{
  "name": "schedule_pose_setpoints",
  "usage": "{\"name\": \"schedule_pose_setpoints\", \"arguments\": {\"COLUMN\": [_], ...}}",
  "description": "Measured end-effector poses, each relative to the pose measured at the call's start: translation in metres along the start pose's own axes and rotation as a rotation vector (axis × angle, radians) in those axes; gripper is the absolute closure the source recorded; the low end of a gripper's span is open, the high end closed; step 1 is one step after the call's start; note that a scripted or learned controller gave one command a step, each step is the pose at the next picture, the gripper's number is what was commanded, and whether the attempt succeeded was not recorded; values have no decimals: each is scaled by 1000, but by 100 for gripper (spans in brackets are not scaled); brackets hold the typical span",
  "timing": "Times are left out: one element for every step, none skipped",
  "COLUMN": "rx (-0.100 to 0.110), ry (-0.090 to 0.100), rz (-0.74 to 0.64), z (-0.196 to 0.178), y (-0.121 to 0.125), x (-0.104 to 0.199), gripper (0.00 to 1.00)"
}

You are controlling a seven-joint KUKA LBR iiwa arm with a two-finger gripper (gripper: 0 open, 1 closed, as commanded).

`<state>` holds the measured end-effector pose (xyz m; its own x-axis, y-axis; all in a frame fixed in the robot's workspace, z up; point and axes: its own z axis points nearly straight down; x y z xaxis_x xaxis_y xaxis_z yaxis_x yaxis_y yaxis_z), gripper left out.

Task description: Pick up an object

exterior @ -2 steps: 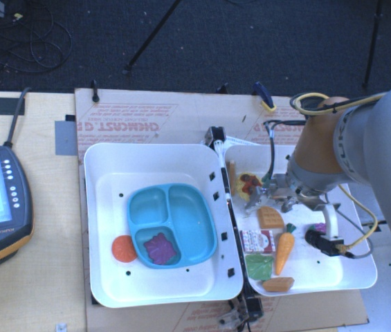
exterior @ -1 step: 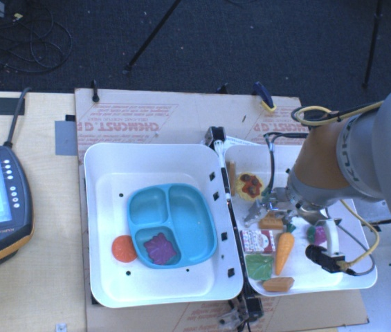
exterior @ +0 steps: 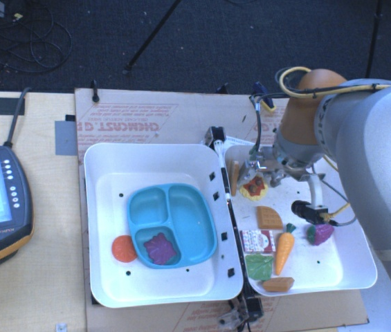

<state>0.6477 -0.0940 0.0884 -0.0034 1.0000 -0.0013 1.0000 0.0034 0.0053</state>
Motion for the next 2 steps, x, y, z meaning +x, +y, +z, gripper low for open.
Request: {"name": "schedule_pose_setpoints", "arguments": {"rx": [7,13], "ry": [0,2], "rz": [5,1], "z": [1,-10], "y": [-4,-5], "x": [-32,-30], "gripper": [0,100]}}
